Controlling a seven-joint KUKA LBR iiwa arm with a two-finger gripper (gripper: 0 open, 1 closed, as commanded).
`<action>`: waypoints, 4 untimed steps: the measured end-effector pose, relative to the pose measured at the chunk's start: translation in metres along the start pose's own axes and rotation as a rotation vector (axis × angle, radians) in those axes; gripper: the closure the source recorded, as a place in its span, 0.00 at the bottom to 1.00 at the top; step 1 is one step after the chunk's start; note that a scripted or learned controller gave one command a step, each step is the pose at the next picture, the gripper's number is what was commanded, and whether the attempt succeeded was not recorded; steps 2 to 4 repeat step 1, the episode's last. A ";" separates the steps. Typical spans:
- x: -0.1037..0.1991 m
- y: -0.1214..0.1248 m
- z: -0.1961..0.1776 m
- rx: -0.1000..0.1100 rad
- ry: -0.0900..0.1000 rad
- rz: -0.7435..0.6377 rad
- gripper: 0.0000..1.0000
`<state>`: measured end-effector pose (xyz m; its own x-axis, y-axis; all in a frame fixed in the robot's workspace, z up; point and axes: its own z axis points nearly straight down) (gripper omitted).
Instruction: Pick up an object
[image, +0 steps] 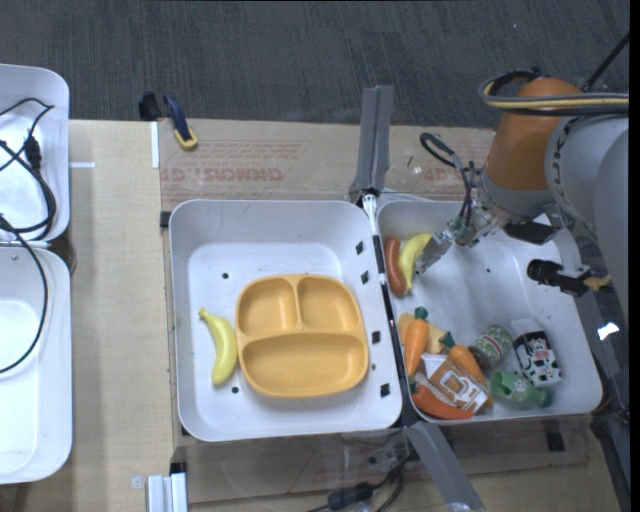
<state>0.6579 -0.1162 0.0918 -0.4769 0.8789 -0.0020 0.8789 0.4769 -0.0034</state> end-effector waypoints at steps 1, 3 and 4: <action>0.021 -0.013 -0.065 -0.003 0.001 0.356 0.00; 0.021 -0.013 -0.065 -0.003 0.001 0.356 0.00; 0.021 -0.013 -0.065 -0.003 0.001 0.356 0.00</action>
